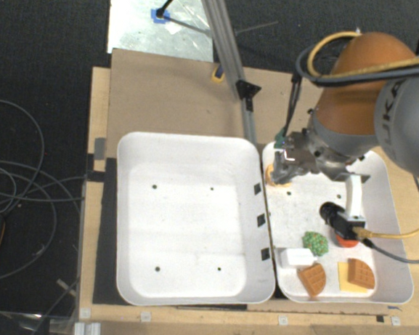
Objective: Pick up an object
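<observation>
Gripper [287, 167] sits low over orange piece [275, 175] in right bin's [395, 232] corner, grip state unreadable; next probably calls for a confirmed clamp, then lift.

Two white bins [190, 141] [400, 249], two brown wedges [313, 279] [361, 272], one green lump [316, 242]

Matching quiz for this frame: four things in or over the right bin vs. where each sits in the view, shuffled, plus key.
All places are in the right bin.
1. green lump
2. white block
3. yellow slab
4. gripper

A. bottom right corner
B. top left corner
C. by the left wall, low in view
D. mid-bin

Pairs: 1-D, 2-C, 3-A, 4-B
</observation>
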Tool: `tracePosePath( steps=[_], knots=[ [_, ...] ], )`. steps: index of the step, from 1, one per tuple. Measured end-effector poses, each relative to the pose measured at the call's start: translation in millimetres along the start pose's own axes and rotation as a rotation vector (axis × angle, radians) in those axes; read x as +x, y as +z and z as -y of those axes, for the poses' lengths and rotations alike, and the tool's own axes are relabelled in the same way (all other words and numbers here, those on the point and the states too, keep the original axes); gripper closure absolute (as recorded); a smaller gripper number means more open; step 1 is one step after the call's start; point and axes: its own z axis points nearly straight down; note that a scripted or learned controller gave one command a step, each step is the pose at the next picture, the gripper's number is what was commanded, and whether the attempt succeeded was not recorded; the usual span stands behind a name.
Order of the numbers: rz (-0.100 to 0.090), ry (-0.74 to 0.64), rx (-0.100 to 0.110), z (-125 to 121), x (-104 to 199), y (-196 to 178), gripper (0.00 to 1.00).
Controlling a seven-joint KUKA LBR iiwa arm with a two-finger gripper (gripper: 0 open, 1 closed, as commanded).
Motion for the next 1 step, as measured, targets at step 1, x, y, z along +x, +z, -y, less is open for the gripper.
tracePosePath(
  steps=[1],
  knots=[
    [0.000,0.000,0.000,20.9,51.7,0.2,1.00]
  ],
)
